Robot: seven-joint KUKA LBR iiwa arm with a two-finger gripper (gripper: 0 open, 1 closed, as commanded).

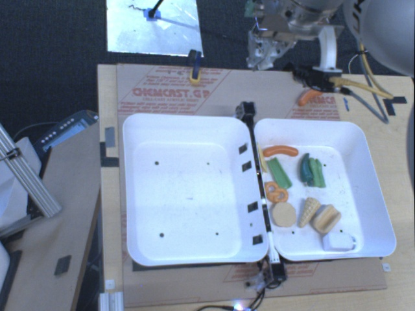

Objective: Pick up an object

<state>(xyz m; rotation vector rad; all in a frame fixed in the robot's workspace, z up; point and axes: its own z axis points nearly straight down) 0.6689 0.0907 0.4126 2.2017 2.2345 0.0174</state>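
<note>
Overhead, gripper [262,60] beyond bins | finger state: cannot tell | orange sausage [280,151] in right bin [376,193], well apart

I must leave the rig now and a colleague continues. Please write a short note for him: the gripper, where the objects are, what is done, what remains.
Gripper: raised beyond the far edge of the bins, nothing visible between its fingers; open or shut is unclear.
Objects: all lie in the right bin: orange sausage, green strip, dark green piece, pretzel, round cracker, cone, bread roll, white piece.
Done: no pick yet.
Left: descend, grasp one object, lift it.
</note>
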